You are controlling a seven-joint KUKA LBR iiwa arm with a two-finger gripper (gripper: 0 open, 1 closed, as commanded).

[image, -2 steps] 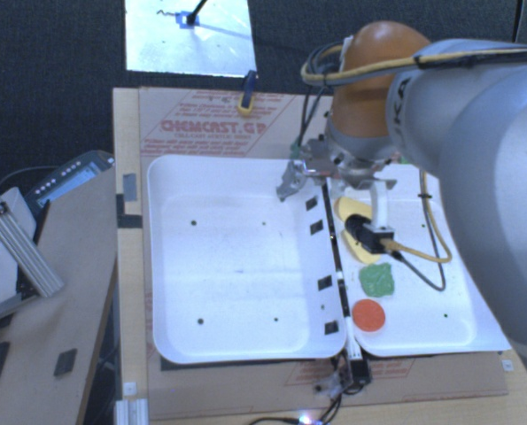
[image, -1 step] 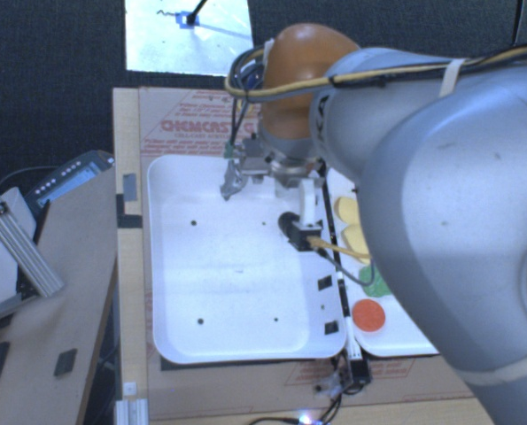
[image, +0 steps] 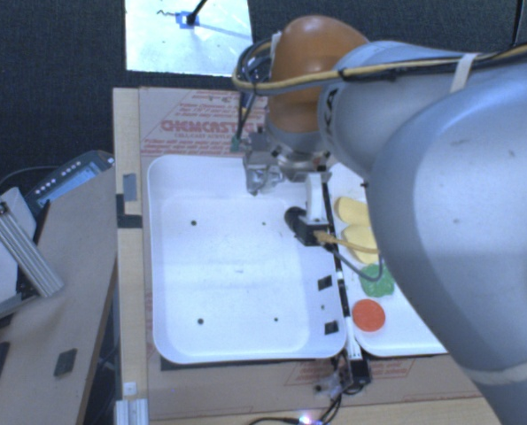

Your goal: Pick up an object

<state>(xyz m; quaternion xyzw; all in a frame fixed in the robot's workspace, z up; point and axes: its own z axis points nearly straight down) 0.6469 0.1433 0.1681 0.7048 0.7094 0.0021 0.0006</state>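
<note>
My gripper hangs over the far right corner of the left bin, just above its white floor, under the orange wrist band. Nothing shows in its grasp. In the right bin, a yellow object lies at the far left. Nearer, a green object sits beside a round orange-red object. The big grey arm hides most of the right bin.
The divider between the two bins runs just right of the gripper. A cardboard sheet lies under the bins. A shiny plate sits at the back and grey equipment to the left.
</note>
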